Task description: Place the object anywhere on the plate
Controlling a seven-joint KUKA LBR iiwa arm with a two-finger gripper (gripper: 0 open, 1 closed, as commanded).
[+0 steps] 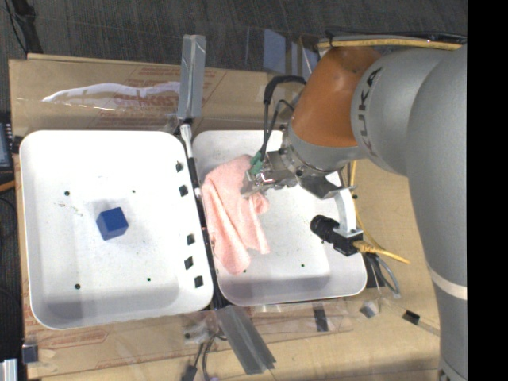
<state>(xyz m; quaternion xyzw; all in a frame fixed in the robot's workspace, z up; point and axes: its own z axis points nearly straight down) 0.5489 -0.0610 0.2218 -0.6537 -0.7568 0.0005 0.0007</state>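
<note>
Camera view: gripper (262, 177) is pinching the pink cloth (232, 221) in the right bin (317, 280); placing is not done yet.

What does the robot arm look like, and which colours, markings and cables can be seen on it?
The arm is thick, rounded and mostly grey, with a broad orange band above the wrist. Dark letters of the maker's name run along the grey shell beside the band. A thin black cable loops at the wrist, above the small metallic gripper.
</note>
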